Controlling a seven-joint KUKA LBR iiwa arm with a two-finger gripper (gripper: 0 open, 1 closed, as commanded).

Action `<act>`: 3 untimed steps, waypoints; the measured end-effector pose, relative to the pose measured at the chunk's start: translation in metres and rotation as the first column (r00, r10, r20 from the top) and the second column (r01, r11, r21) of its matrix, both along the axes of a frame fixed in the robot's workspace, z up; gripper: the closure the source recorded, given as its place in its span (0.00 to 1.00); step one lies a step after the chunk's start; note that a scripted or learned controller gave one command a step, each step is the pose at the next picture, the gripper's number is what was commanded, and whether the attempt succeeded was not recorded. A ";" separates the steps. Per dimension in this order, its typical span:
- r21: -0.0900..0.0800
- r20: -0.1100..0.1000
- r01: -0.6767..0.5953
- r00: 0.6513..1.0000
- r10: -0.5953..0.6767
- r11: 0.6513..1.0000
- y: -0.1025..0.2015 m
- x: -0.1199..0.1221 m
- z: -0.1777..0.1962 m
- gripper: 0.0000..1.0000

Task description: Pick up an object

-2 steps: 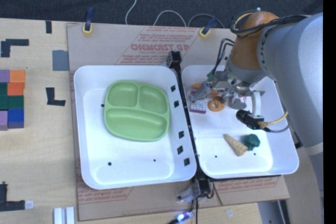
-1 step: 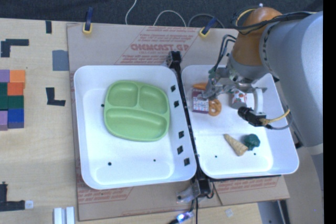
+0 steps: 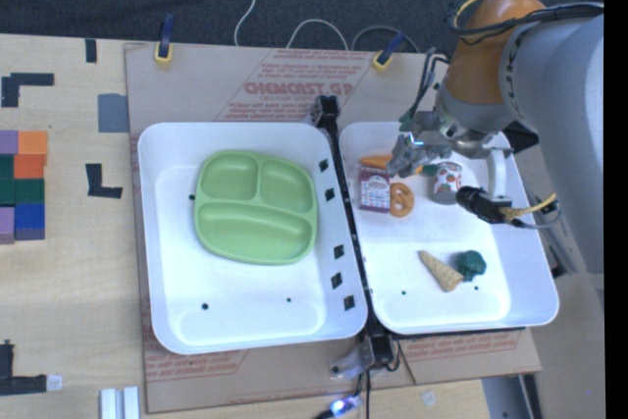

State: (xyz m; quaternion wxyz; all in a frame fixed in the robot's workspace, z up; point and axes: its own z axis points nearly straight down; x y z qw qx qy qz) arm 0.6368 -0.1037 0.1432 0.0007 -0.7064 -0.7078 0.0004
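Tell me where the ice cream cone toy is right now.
In the camera view, the ice cream cone toy lies in the right bin, toward its near edge, below the pretzel and well apart from the gripper.

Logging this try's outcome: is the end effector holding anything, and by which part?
Cannot be told. The end effector sits low in the right bin over the small items near the pretzel; nothing shows between its fingers.
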 end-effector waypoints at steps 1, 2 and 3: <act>0.000 0.002 -0.001 1.000 0.001 1.000 0.011 0.003 0.052 1.00; -0.001 0.003 0.000 1.000 0.000 1.000 0.011 0.003 0.104 1.00; 0.000 -0.003 -0.002 1.000 0.002 1.000 0.073 -0.010 0.101 1.00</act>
